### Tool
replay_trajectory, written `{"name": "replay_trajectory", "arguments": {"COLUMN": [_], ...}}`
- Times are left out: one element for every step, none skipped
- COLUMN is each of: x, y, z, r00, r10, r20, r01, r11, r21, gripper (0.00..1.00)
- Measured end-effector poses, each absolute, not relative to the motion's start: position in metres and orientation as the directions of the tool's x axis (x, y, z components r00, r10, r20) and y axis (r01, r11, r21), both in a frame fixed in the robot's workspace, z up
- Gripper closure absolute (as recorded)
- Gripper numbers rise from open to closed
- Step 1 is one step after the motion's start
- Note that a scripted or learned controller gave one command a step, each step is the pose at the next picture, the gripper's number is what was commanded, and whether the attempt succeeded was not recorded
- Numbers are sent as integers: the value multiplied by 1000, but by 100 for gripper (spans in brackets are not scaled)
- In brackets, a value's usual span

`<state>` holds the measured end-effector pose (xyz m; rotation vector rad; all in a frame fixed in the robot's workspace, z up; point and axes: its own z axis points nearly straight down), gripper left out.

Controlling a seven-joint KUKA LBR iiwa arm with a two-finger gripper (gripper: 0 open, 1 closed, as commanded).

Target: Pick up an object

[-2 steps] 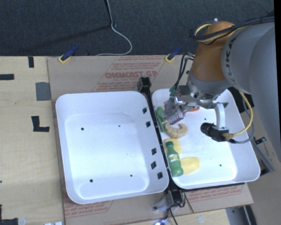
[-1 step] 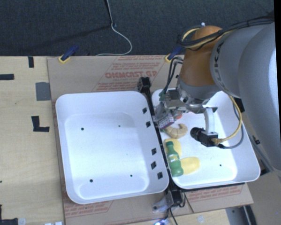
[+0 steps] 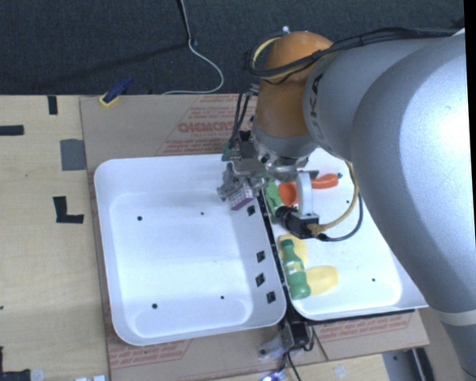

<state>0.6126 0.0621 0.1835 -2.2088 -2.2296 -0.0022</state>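
Gripper (image 3: pixel 239 189) low over left bin (image 3: pixel 129 231), near its right wall; grip state impossible to tell. Green bottle (image 3: pixel 295 272) and yellow piece (image 3: pixel 322 279) touching in right bin (image 3: pixel 371 294), orange item (image 3: pixel 287 193) beside wrist.

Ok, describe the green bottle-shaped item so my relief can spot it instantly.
Find the right bin, the one under the arm. Along its left wall, near the front, lies the green bottle with a yellow cap. The pale yellow lump touching its right side is rounder and has no green.
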Motion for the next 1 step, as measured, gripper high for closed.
{"name": "replay_trajectory", "arguments": {"x": [612], "y": [58], "z": [193], "r00": [-5], "r10": [1000], "r20": [1], "r01": [1000], "r11": [5], "r21": [-5], "gripper": [100]}}
